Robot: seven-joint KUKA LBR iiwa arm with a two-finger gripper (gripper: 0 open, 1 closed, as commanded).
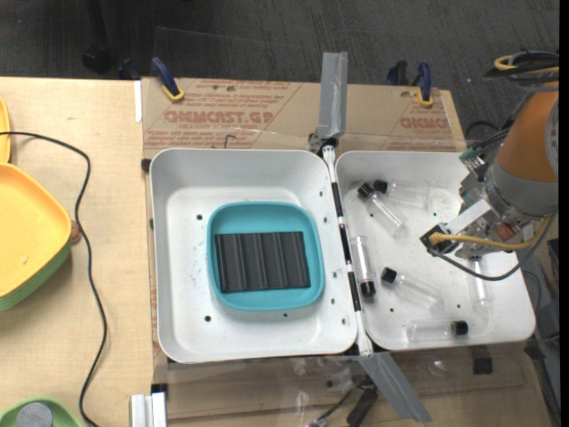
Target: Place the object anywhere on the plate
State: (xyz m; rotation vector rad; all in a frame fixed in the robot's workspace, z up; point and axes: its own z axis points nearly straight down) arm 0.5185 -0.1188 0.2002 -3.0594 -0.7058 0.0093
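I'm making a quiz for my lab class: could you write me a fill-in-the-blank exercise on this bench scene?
1. The teal plate with the dark ribbed insert lies in the ____ bin of the camera view.
2. The clear vials with black caps lie in the ____ bin.
3. The arm's band above the wrist is coloured ____.
4. Behind both bins, blue-handled clamps hold a sheet of ____.

Missing words: left; right; orange; cardboard

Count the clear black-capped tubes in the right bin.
4 that I can make out: one upper left, one along the left wall, one mid-bin, one at the front. Others may be hidden.
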